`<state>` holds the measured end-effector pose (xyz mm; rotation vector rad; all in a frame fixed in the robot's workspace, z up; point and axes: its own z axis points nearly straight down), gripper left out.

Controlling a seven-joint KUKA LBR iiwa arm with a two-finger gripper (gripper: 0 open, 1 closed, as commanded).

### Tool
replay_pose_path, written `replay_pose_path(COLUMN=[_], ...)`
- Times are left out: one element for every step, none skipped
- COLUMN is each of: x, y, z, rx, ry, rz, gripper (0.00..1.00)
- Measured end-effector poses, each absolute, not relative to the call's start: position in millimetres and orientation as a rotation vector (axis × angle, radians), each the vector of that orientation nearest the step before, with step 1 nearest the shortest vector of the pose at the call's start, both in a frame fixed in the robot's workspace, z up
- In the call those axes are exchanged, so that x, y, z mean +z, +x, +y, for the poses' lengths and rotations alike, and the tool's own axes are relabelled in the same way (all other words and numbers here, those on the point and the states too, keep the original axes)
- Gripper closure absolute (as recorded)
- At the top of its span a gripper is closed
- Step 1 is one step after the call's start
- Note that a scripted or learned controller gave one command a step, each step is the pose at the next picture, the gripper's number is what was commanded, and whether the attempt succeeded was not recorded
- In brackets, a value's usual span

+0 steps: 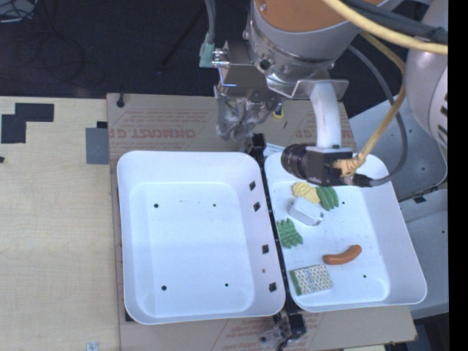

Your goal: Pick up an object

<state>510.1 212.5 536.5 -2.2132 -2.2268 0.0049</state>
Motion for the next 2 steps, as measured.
replay_pose_path(x=[546.6, 555.5], y=[509.8, 509.9], z=[211.3, 212.1], rx=[0.010, 0.016], ry=[-2.208, -2.199], rz=[-2.231, -2.236], gripper=[1.00, 1.00])
